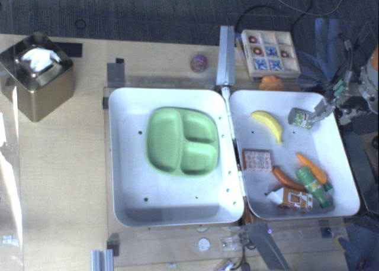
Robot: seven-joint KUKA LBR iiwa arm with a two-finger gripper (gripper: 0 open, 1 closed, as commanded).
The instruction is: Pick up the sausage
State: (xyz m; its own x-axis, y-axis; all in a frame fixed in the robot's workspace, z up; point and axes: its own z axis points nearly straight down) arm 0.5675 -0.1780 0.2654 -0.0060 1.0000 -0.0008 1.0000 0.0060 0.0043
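The sausage point(286, 178), a reddish-orange link, lies slantwise in the right bin point(331, 145) toward its front, just right of a small patterned box point(257, 160). A green bottle point(312, 184) and a brown carton point(294, 199) crowd against its right end. My gripper point(323, 109) hangs at the bin's far right corner, well behind the sausage, right beside a small green-labelled can point(301, 118). Nothing is visibly held.
A banana point(267, 125) lies at the back of the right bin and an orange carrot point(312, 168) is beside the bottle. The left bin point(124, 145) holds a green divided plate point(181, 139). A tic-tac-toe board point(269, 52) sits behind the bins and a brass box point(38, 76) at far left.
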